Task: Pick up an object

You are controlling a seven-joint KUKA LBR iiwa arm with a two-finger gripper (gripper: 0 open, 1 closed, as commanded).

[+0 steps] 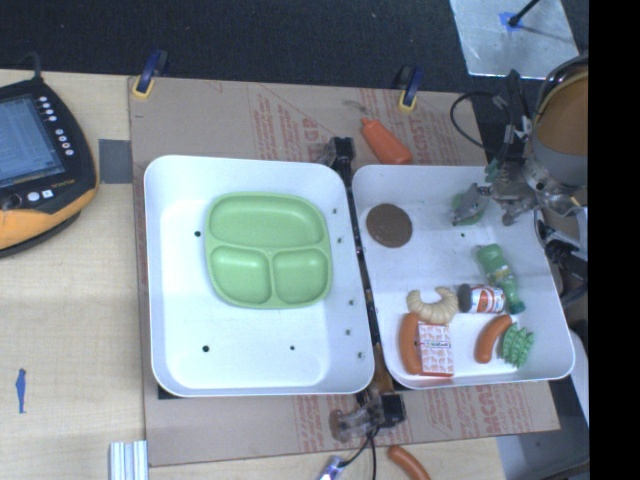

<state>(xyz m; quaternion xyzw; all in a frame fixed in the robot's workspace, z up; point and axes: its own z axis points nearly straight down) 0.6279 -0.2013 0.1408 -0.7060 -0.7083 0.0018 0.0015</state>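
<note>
My gripper (492, 206) hangs over the far right part of the right bin (560, 363), its fingers spread and open with nothing between them. Below it in that bin lie a brown round patty (389, 225), a green bottle (497, 266), a small red-labelled bottle (483, 299), a croissant (433, 305), two sausages (408, 340) (489, 338), a red and white packet (434, 350) and a green leafy piece (516, 344). The green bottle is the nearest of these to the gripper.
The left bin (180, 358) holds a green divided plate (268, 248). An orange carrot (385, 142) lies on the bench behind the bins, and another orange piece (410, 462) in front. A teach pendant (40, 163) sits at the far left. Clamps (342, 152) join the bins.
</note>
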